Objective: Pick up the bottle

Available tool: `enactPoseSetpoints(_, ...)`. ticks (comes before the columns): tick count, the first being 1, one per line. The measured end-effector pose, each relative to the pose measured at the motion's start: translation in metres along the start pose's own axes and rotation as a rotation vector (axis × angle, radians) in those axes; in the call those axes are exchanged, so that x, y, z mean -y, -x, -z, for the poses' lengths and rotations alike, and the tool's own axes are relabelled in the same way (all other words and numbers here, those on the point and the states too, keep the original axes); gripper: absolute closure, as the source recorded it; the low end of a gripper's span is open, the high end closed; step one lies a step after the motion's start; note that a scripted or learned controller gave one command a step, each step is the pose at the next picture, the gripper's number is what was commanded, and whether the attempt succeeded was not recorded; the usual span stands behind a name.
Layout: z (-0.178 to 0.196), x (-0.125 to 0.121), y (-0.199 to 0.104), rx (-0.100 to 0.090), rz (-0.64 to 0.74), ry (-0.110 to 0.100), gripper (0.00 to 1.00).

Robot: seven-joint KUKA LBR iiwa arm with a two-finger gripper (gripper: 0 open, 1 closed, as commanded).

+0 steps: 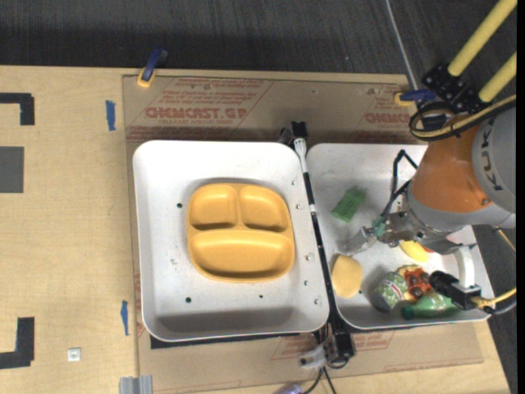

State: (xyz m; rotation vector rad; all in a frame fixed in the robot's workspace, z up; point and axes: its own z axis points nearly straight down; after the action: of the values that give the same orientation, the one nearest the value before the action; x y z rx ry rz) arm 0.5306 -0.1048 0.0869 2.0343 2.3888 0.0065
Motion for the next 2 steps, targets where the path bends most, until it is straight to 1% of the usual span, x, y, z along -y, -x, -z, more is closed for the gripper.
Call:
enactPoseSetpoints(1,0.098,-0.08,-0.021,0.0,-0.04,-0.004,0.0)
enactPoseSetpoints(2,0.019,-0.057,0.03,0.0,-0.016,-0.007,0.0)
